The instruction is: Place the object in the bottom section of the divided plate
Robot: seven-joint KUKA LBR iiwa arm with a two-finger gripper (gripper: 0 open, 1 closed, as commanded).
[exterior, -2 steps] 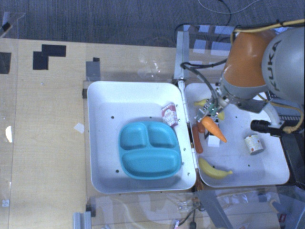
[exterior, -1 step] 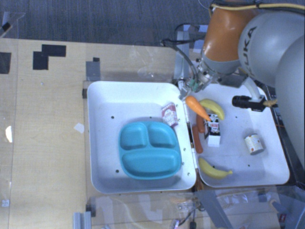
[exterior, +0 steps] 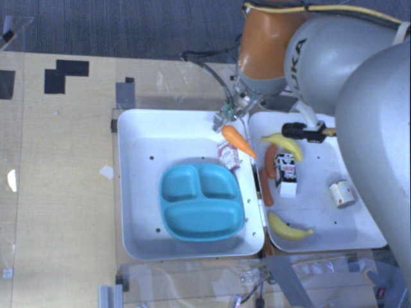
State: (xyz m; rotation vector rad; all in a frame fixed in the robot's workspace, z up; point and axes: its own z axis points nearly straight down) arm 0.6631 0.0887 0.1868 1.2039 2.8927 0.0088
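The blue divided plate (exterior: 202,202) sits unfilled in the left bin (exterior: 138,172), its bottom section bare. At that bin's upper right corner the carrot (exterior: 238,141) is held aloft just under the gripper (exterior: 226,116), whose fingers' state cannot be told; the placing is judged still to be done

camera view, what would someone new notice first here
The big grey arm with its orange band crowds the top right, and a carrot hangs slanted right under its gripper above the wall between the two bins. Next comes the bright blue divided plate in the left bin. The right bin holds two bananas, one at, and a small milk carton.
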